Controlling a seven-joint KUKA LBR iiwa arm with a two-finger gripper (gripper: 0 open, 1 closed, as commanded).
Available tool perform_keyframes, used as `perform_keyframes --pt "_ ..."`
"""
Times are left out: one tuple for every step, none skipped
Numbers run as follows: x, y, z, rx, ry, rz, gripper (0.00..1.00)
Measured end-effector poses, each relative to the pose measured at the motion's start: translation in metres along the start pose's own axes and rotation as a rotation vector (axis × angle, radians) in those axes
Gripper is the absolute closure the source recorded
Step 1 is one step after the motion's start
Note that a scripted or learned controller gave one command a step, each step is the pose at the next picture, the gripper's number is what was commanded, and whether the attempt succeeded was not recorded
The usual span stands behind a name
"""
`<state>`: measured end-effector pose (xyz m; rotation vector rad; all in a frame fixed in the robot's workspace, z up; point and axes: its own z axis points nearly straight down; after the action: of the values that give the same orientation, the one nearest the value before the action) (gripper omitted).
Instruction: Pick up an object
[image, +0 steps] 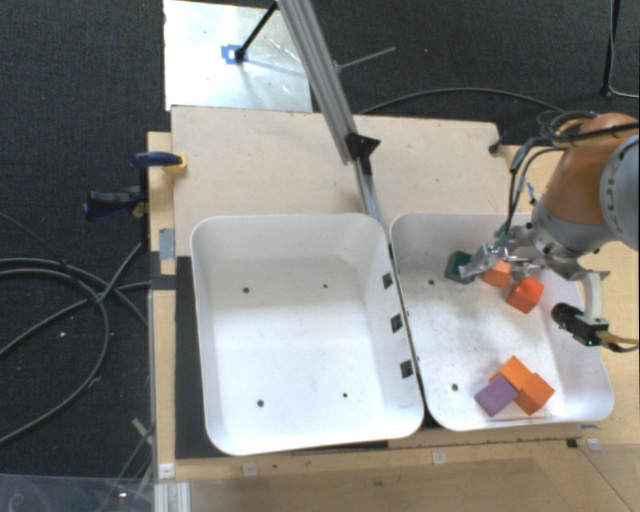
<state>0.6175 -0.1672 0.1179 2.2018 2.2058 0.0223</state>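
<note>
My gripper (487, 262) hangs low over the far part of the right bin (440, 330), below the arm's orange band. A small dark green object (461, 266) lies just left of its tip, touching or nearly touching it. An orange block (497, 278) sits right under the gripper, partly hidden by it. A second orange block (525, 293) lies just to the right of that one. Near the bin's front right corner, a purple block (494, 395) rests against two orange blocks (527, 384).
The left bin (225, 260) stands beside the right one, with a shared wall between them. A slanted metal pole (335, 95) crosses the bench behind the bins. A black cable part (577, 324) hangs over the right bin's right rim.
</note>
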Motion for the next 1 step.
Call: perform_keyframes --pt "-0.0361 0.0462 -0.0395 0.015 0.002 -0.003 0.00"
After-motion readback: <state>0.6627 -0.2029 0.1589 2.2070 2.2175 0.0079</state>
